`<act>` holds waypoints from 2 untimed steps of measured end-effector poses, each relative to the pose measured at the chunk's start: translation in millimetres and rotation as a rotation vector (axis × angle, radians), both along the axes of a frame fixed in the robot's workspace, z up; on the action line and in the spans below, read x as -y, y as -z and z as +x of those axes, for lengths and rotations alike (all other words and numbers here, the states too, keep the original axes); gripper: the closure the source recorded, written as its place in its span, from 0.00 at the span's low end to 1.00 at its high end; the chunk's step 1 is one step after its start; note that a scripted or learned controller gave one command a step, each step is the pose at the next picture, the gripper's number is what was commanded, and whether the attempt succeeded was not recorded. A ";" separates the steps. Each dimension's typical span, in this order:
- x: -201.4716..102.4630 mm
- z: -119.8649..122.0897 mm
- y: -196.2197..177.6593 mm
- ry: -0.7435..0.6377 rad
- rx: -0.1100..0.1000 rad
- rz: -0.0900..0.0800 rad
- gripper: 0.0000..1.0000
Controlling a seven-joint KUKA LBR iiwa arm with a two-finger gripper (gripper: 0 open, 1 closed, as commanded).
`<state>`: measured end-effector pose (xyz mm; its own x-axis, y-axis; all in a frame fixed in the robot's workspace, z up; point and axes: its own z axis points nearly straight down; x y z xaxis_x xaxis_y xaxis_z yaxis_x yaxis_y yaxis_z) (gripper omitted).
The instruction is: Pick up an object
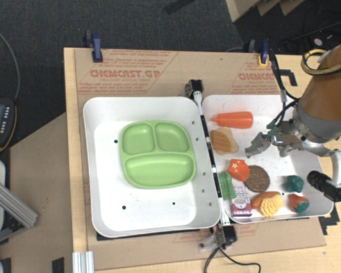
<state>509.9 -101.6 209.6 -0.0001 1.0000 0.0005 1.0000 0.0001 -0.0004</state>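
Gripper hanging over the right shallow white bin, fingers spread apart, nothing between them. Nearest the camera: purple-and-white packet, yellow ridged corn-like toy, small red-and-green piece, teal lump. Further back: brown round cookie-like disc, red pepper-like toy, tan bread-like chunk. Farthest: orange plastic carrot. Left bin bearing a green divided plastic plate. No object lifted yet; descent, closing and raising all probably left to do.

2 bins, 1 plate (green), approx. 8 toy foods.
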 end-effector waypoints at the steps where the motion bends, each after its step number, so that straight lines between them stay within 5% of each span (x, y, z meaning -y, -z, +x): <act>1: 37.6 25.6 78.8 0.003 -0.006 0.000 0.00; 2: 0.0 5.1 118.6 0.002 0.023 -0.007 0.00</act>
<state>514.9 -101.6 91.0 0.0021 1.0000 -0.0060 0.9997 -0.0020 0.0227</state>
